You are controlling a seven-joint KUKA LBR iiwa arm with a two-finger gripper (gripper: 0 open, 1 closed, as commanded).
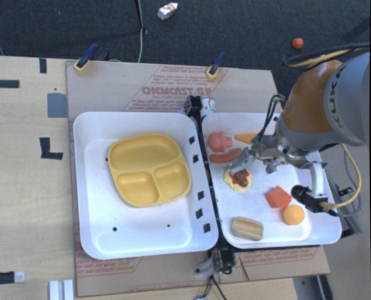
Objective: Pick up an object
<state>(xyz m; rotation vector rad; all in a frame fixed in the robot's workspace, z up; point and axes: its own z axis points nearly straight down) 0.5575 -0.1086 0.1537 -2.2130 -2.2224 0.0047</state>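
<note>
gripper above the pizza slice, right bin

the arm reaches in from the right and its gripper hangs over the left half of the right bin. the fingers appear slightly apart, dark tips pointing toward the bin's floor, with nothing seen between them. no object is held.

the nearest candidate is the small pizza slice, yellow with red topping, lying directly below the fingertips in the view, touching or nearly touching them; contact cannot be confirmed from this slant. it is roughly round, so no long axis governs the approach.

just up and to the left lies the sausage, long axis running left to right with a slight tilt, and beyond it the pink toy. the carrot sits near the wrist. well apart to the right are the red block and the orange ball; the bread roll lies near the front wall.

the left bin holds a yellow divided tray, far from the gripper.

judgement: the coming move turns on a short straight descent onto the pizza slice. its flat profile may let the fingers close above it.
</note>
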